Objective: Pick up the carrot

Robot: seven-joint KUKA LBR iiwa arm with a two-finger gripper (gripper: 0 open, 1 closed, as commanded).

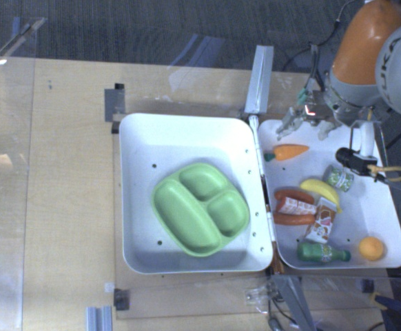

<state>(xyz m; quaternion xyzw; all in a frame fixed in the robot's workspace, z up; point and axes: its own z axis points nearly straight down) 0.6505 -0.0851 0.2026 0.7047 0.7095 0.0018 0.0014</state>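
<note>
The carrot (291,152), orange with a green stub at its left end, lies flat in the far left part of the right bin (393,219). My gripper (304,125) hangs just beyond it, over the bin's far rim. Its two fingers are spread apart, open, with nothing between them. The carrot lies free, a short way nearer the camera than the fingertips.
The right bin also holds a banana (321,188), two sausages (293,209), a small carton (321,225), a green bottle (322,254), an orange (371,248) and a can (338,178). A green divided plate (200,207) sits in the left bin (138,185).
</note>
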